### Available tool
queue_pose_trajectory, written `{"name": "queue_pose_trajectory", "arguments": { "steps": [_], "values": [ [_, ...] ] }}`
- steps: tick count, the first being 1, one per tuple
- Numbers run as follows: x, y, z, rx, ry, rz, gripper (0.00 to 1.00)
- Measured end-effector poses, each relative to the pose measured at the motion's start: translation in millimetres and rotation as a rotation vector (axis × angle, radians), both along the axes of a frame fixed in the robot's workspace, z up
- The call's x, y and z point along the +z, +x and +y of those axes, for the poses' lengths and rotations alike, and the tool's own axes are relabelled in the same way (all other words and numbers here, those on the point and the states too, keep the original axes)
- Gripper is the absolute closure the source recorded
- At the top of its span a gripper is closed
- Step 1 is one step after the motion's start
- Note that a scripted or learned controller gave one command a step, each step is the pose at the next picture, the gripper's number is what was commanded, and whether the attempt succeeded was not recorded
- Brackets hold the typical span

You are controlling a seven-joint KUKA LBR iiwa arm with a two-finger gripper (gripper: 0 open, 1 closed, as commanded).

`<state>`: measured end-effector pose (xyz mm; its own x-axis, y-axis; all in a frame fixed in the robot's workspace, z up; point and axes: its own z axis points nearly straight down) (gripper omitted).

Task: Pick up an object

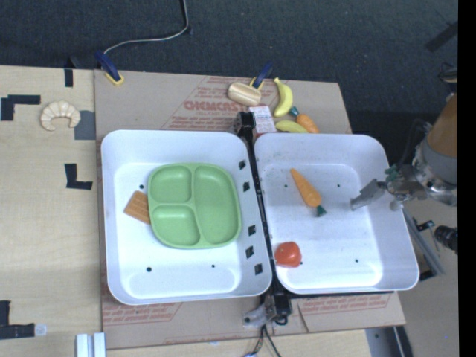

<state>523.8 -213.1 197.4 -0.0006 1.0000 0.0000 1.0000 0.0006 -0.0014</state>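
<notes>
An orange toy carrot (306, 189) with a green tip lies near the middle of the right bin (372, 274). A red tomato-like toy (288, 254) rests by that bin's front left corner. My gripper (369, 195) hangs over the right side of the right bin, to the right of the carrot and apart from it. Nothing shows between its fingers.
The left bin (119, 274) holds a green divided plate (195, 204) and a tan cracker-like piece (137, 207) tucked at its left. Behind the bins lie a bread roll (243, 92), bananas (282, 99) and a small packet (261, 117). A croissant (59, 114) sits far left.
</notes>
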Motion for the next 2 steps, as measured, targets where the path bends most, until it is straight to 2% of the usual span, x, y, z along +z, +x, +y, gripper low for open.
{"name": "queue_pose_trajectory", "arguments": {
  "steps": [1,2],
  "values": [
    [-75.8,53.0,73.0,0.002,0.002,0.002,0.00],
    [-111.1,59.8,91.9,0.000,-0.002,-0.002,0.00]
  ]
}}
